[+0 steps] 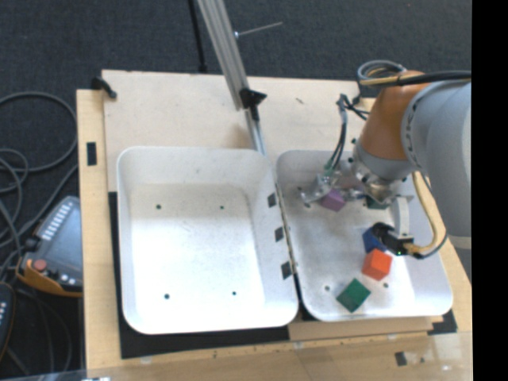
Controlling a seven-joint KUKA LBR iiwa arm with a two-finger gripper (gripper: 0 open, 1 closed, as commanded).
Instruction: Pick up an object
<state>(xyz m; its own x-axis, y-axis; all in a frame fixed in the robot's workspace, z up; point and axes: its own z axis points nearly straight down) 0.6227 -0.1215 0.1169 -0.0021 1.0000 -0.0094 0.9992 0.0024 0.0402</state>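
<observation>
Two shallow white bins sit side by side on the desk [182, 109], and we look down on them at a slant from the one fixed camera. We see the left bin [127, 213] with a few small dark specks on its floor. The right bin [432, 296] holds four small things. A purple block [333, 202] lies near the bin's far side, directly under the arm's wrist. A blue block [371, 237] sits closer to us, with an orange cube [378, 265] just beside it on the near side; we cannot tell whether those two touch. A green block [353, 295] lies nearest the front rim, a little apart from the orange cube.

We see the grey arm [444, 149] reaching in from the right, its orange band [382, 129] above the wrist. The end effector [337, 190] hangs low over the far part of the right bin, right at the purple block. Metal parts and cables crowd that spot, so we cannot tell whether it is apart, together, or clamped on the block.

A slanted aluminium pole [226, 50] rises from the desk behind the bins. On the floor to the left we see black cables [24, 153] and a handheld control pendant [55, 244].
</observation>
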